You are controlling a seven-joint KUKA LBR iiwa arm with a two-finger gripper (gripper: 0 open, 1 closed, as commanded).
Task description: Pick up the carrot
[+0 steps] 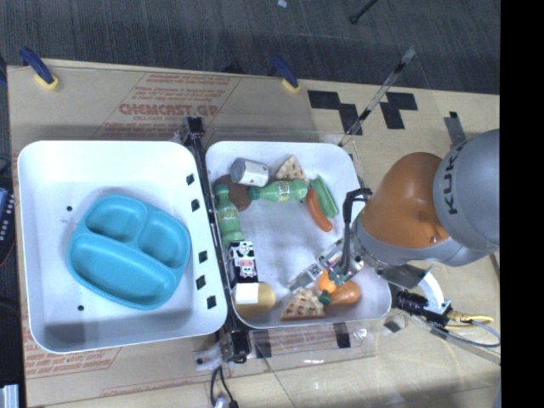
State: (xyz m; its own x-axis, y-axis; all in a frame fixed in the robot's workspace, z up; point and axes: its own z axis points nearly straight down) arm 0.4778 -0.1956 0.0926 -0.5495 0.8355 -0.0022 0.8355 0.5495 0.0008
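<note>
The right bin [361,177] holds the clutter; the left bin [34,228] holds a blue divided tray [127,249]. The gripper [333,272] is low in the right bin's near right corner, its tip just above and touching or nearly touching an orange carrot [342,293] that lies against the front wall. Whether the carrot sits between the fingers cannot be told, nor how far the gripper is spread. A second orange carrot-like piece [319,208] with a green end lies near the bin's right wall, further back. Beside the near carrot rests a wedge-shaped slice [303,306]. Other contents: a green bottle [279,193], a grey can [249,173], a black-and-white carton [244,260] whose print is illegible. Readable writing: "CHEMCAST GP" in red on the cardboard sheet [170,109], and "KU" on the arm [463,198]
</note>
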